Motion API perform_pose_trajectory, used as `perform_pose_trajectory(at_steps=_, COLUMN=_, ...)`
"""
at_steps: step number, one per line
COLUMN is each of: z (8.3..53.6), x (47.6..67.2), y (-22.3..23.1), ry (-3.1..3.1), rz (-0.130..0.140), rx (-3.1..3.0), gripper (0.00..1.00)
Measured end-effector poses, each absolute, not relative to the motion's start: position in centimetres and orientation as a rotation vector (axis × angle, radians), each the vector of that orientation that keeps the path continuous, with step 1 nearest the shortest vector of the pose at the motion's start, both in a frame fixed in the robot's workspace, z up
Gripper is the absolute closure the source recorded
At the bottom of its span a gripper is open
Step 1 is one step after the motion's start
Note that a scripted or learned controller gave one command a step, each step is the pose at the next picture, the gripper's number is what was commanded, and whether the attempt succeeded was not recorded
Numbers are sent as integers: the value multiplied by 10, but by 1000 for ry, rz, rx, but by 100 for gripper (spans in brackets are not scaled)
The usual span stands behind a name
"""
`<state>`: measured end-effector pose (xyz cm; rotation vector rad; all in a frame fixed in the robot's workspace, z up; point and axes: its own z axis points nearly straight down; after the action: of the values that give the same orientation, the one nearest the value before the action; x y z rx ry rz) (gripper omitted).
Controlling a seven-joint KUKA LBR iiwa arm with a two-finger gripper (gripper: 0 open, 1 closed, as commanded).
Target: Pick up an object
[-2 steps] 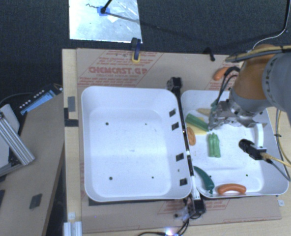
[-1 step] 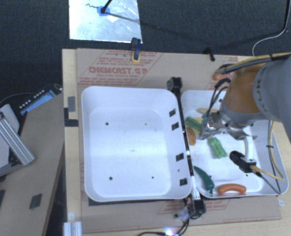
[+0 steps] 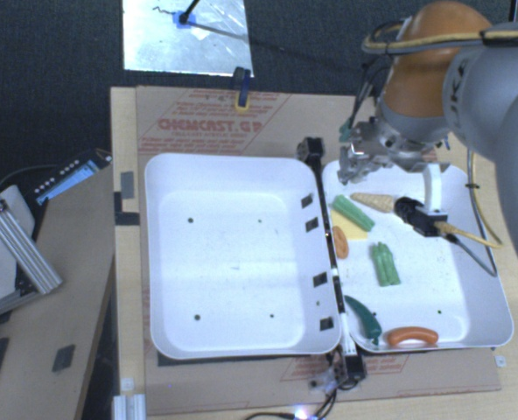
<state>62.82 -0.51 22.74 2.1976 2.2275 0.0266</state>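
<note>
Right bin (image 3: 495,322) holds a tan cone (image 3: 373,202) lying at its far left, green-yellow block (image 3: 353,215), ridged green piece (image 3: 385,264) and orange sausage (image 3: 411,335). Gripper (image 3: 351,171) hovers just beyond the cone; its grip cannot be told.

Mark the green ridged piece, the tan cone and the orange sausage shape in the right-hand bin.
green ridged piece (image 3: 386,264), camera view, middle of its body.
tan cone (image 3: 374,202), camera view, middle of its length.
orange sausage shape (image 3: 410,335), camera view, middle of its curve.
</note>
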Motion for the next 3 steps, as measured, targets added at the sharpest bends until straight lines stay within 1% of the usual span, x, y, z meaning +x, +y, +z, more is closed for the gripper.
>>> perform_pose_trajectory(at_steps=1, z=367, x=642, y=-15, ry=2217, rz=22, rx=2204, gripper=100)
perform_pose_trajectory(at_steps=2, z=406, x=670, y=43, ry=2229, rz=13, rx=2206, gripper=100)
perform_pose_trajectory(at_steps=3, z=448, x=669, y=74, ry=2227, rz=10, rx=2210, gripper=100)
